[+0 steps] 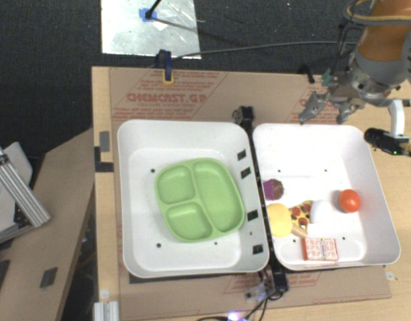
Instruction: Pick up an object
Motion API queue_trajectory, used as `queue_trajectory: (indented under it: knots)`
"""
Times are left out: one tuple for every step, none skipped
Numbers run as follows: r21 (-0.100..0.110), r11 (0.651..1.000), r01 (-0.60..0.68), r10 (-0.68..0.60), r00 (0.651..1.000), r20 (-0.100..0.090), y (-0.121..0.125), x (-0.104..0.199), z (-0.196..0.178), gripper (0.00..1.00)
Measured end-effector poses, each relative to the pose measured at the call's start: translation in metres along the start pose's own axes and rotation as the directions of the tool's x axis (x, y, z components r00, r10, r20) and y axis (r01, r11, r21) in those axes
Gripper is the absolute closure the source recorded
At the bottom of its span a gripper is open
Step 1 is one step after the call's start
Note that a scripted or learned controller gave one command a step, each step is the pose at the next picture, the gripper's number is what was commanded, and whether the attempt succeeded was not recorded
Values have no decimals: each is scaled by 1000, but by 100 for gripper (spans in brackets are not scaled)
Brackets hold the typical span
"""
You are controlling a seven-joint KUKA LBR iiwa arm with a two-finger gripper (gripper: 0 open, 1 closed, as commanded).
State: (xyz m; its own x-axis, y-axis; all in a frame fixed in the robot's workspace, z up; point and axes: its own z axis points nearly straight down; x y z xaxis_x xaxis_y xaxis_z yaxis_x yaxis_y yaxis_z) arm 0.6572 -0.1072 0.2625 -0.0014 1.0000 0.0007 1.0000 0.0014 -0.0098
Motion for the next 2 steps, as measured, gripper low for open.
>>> queue_trajectory:
  knots:
    - [-11,1000,2,-2,1000,1,2,0,-7,0]
    - [-9,1000,0,0,1000,1,-7,-1,41,0]
